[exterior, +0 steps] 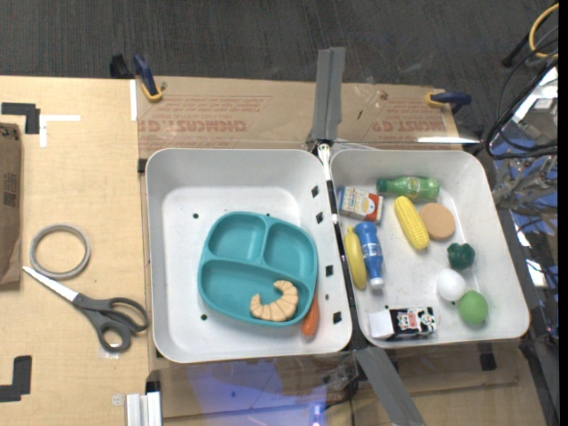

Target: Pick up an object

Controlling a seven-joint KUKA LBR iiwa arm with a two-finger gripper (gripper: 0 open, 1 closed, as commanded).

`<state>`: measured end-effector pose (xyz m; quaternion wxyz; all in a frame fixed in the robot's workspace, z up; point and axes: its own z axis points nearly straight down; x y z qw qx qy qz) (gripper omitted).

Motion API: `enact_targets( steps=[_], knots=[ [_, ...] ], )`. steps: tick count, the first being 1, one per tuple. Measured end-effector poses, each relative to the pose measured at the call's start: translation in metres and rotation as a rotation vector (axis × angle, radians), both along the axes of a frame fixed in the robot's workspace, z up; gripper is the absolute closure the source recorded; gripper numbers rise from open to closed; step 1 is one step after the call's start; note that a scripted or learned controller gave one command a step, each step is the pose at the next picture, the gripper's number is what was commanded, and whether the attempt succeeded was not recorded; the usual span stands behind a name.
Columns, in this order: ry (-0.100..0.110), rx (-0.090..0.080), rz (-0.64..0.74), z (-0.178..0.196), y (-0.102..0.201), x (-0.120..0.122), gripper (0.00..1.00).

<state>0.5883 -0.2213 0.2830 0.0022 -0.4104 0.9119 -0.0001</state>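
Toys lie in your right white plastic bin [493,238]: yellow corn cob [410,223] beside blue bottle [370,254], green bottle [408,186] behind it. Claw's state you cannot tell.

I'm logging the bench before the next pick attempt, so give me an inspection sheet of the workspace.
Surface: left bin and right bin side by side on cardboard.
Job's things, left bin: teal divided plate holding a croissant; carrot beside the plate.
Job's things, right bin: green bottle, carton, corn, tan disc, banana, blue bottle, dark green piece, white ball, green ball, milk carton.
Clutter: scissors, tape roll.
Gripper: nothing seen.
Cables: bundle at right.
Surroundings: clamps, dark floor.
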Motion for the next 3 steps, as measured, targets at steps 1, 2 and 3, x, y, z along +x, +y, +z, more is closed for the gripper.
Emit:
enact_targets(
  steps=[1, 2, 3],
  knots=[
    [-0.002, 0.0, 0.154, 0.015, 0.0, 0.055, 1.0],
    [-0.003, -0.001, 0.363, 0.002, 0.0, 0.072, 1.0],
    [-0.002, 0.0, 0.642, -0.012, 0.001, 0.072, 1.0]
  ],
)
